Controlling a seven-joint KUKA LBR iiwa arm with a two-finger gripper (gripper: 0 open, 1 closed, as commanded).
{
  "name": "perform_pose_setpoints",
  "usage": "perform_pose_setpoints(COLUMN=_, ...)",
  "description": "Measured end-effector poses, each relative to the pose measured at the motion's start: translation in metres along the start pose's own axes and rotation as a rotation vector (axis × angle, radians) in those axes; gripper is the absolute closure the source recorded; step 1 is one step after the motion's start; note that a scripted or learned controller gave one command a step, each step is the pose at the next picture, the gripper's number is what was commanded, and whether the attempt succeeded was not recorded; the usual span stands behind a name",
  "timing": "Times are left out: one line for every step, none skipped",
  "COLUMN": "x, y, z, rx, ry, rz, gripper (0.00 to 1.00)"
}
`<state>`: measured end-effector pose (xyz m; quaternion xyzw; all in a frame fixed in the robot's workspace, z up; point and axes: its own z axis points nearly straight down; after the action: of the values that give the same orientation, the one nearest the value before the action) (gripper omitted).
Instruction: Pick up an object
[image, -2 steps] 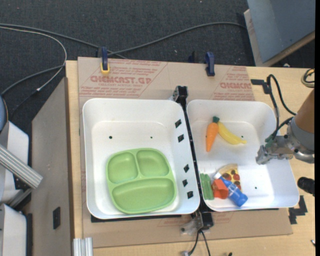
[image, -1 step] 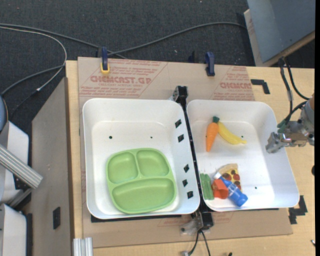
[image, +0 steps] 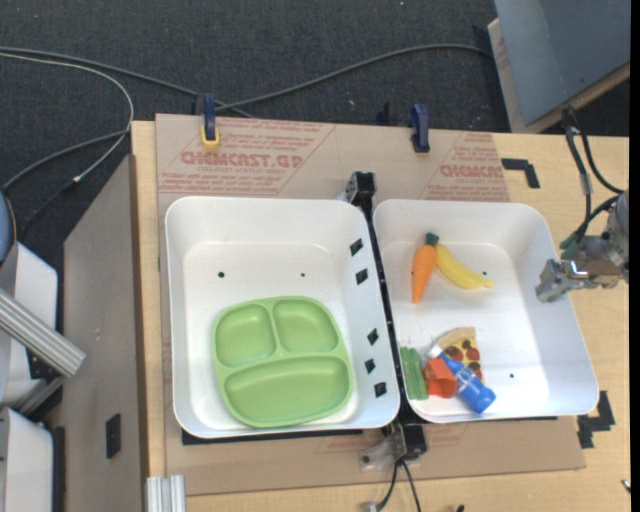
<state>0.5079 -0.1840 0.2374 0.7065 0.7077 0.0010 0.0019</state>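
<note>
Two shallow white bins side by side on the surface (image: 270, 160), a cardboard sheet w/ red print, clamped at far edge by a yellow clamp (image: 209, 120) and a blue clamp (image: 420, 128)

Left bin (image: 190, 300): holds a green divided plate (image: 282, 358), 3 compartments, lying flat toward near side, just left of the divider wall between bins. Small black marks along that wall

Right bin (image: 540, 330): toys in 2 groups. Far group: orange carrot (image: 423, 270) w/ green top pointing far, and a yellow banana (image: 462, 270) just right of it, touching or nearly so at far ends. Near group, close to near rim: green piece (image: 412, 372) at left, red/orange piece (image: 441, 378) beside it, pizza slice toy (image: 461, 347) just behind, blue bottle (image: 470, 387) lying tilted across front. These four bunched together, touching

End effector (image: 556, 280) at right rim of right bin, arm coming in from right edge. Well apart from both toy groups; bare white bin floor between it and banana. Nothing seen in its grip. Fingers too small/blurred, can't tell if spread or pressed together

Grey cables run across dark floor on far side, one more at near edge by bin junction
</note>
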Motion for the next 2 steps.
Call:
perform_pose_setpoints(x=0.054, y=0.007, z=-0.009, rx=0.001, ry=0.002, rz=-0.006, gripper=1.0)
perform_pose_setpoints(x=0.099, y=0.007, z=-0.01, rx=0.005, ry=0.004, rz=-0.004, gripper=1.0)
